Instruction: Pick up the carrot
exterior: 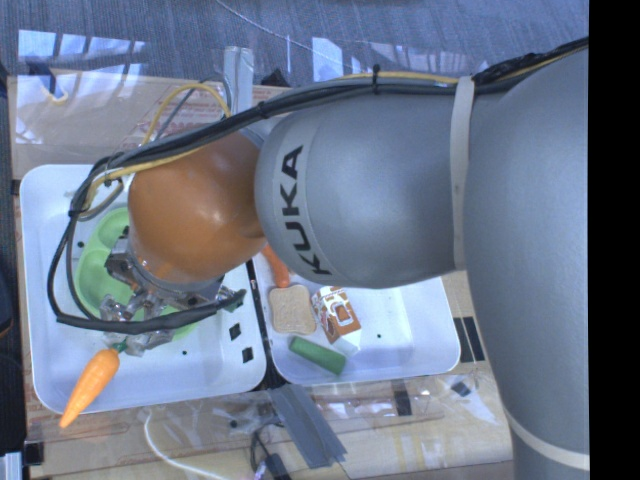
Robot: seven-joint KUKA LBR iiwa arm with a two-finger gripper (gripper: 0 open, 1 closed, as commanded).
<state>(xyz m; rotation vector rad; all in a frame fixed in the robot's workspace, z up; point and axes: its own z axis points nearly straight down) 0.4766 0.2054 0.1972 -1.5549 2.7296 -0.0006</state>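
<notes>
The carrot [90, 381] lies in the left bin [40, 268] near its front left corner, orange, with its green stub end pointing up and right. My gripper [140, 336] hangs just above and right of that stub end, under the orange band of the arm [190, 213]. The wrist covers most of the gripper, so its fingers are hard to make out. Nothing shows the carrot lifted; it rests on the bin floor.
A green object [100, 258] lies in the left bin, mostly hidden under the wrist. The right bin [420, 343] holds a slice of bread [292, 311], a small carton [338, 318], a green stick [318, 354] and an orange piece [275, 265]. Black cables loop over the left bin.
</notes>
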